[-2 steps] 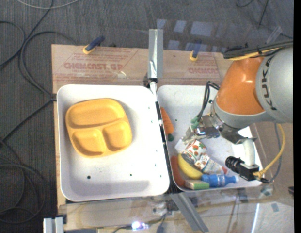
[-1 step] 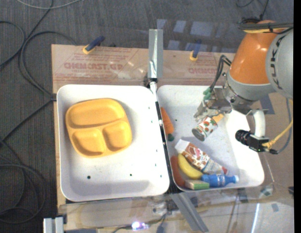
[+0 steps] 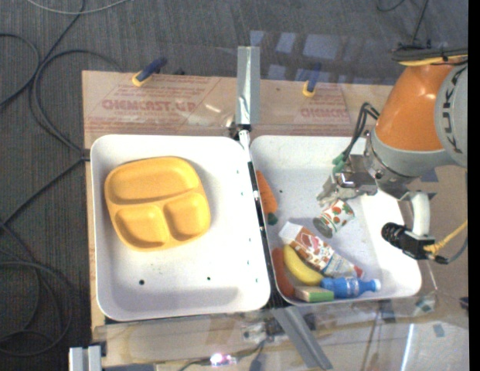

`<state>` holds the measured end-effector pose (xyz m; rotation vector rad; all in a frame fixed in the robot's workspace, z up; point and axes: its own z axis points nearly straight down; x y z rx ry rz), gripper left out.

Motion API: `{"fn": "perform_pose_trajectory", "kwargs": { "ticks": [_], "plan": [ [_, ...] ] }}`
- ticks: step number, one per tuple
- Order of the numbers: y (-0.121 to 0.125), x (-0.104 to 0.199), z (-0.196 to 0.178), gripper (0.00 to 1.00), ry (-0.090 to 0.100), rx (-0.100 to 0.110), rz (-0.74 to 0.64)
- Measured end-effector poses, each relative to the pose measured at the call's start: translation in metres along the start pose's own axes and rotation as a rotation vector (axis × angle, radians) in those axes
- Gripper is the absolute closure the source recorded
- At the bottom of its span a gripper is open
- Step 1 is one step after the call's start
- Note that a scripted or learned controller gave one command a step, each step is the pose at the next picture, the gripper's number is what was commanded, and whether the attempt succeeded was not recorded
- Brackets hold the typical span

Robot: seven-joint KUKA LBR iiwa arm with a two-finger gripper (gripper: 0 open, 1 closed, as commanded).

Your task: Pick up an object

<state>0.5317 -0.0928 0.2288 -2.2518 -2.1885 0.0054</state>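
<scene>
The small printed cup (image 3: 335,216) lies tilted in the right bin (image 3: 301,161), directly under the tool (image 3: 342,190) and touching or all but touching its tip. Whether the tool is spread, closed or clamped on the cup cannot be told from this slanted look down; the fingers blur into the cup's rim. The cup looks to rest on the bin floor or only barely off it, so I judge the pick as at the grasp stage: the arm (image 3: 413,118) is down at the object, but a secure hold and the lift are not yet shown.

Below the tool, toward the near edge of the bin, sits a cluster: a printed juice carton (image 3: 317,251), a banana (image 3: 297,265) against it, a blue bottle (image 3: 349,287) lying flat, and a pale block (image 3: 313,293) beside the bottle. To the tool's left, along the wall between the bins, lies an orange carrot-like piece (image 3: 265,194). These are near the cup but apart from it, so the lift path looks free.

Further left of the tool, the left bin (image 3: 147,284) holds a yellow compartment tray (image 3: 157,201), face up. Both bins rest on a brown board tabletop (image 3: 162,103) with clamps at its far edge. Beyond is dark carpet (image 3: 39,207) with loose cables trailing across it.
</scene>
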Motion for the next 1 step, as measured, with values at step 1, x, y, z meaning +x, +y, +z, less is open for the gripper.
{"fn": "perform_pose_trajectory", "kwargs": {
  "ticks": [1],
  "plan": [
    [0.0242,0.0098,-0.0657,1.00,-0.001,-0.001,-0.019]
  ]
}}
